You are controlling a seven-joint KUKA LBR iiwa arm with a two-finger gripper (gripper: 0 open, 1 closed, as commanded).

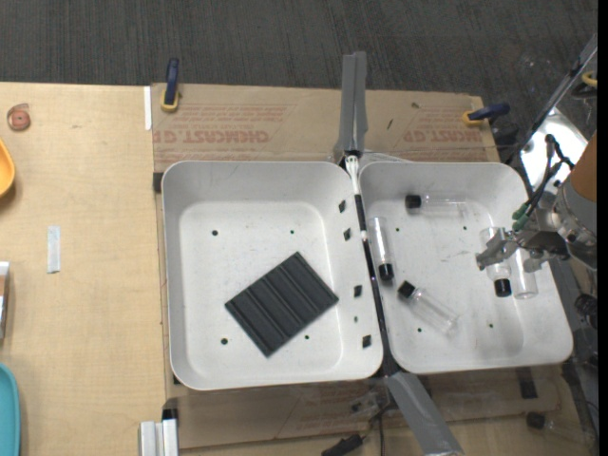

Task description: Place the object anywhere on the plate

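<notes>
One clear vial (513, 283) sits right under the end effector (510, 255) at right; whether it's gripped, can't tell.

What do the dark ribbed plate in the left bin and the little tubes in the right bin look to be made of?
The plate looks like matte dark grey plastic or rubber: no shine, with moulded ridges running along it. The tubes look like clear plastic or glass, since the white bin shows through them; their black caps look like plastic.
</notes>
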